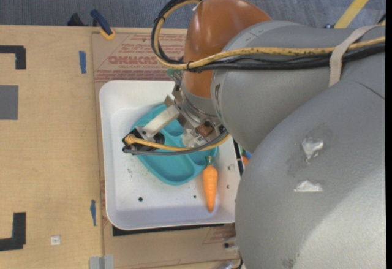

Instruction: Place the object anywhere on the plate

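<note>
Carrot [210, 187] lies in bin [111, 139] just beside plate [166, 171], not on it; gripper [197, 134] over plate, open or closed cannot tell; best grasp carrot mid-body, crosswise.

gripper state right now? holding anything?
Gripper: cannot be told from this view. It is over the teal plate; the carrot lies in the white bin by the plate's rim.

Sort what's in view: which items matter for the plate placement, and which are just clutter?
Job: teal plate; carrot beside it in the white bin.
Lying about: blue tape strip on the bench; blue-and-orange clip at the cardboard's top edge.
</note>
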Action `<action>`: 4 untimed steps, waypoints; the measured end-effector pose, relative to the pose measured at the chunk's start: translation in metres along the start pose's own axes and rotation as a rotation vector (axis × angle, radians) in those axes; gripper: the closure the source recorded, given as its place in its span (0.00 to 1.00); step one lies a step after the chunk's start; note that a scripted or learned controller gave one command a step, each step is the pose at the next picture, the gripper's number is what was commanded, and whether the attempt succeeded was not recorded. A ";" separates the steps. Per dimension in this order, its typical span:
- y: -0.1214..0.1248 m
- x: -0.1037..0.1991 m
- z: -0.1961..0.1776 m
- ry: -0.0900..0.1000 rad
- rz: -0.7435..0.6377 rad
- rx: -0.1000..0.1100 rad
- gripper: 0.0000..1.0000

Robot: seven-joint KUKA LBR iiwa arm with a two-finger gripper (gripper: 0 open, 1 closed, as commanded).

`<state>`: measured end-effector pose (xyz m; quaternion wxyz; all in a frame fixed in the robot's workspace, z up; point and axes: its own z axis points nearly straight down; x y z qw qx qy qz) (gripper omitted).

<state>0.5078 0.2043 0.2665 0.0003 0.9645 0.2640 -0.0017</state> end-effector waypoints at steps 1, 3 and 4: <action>0.000 0.000 0.000 -0.001 0.001 0.000 0.00; 0.000 0.000 -0.009 -0.001 0.002 -0.001 0.00; 0.001 0.001 -0.018 -0.001 0.001 -0.003 1.00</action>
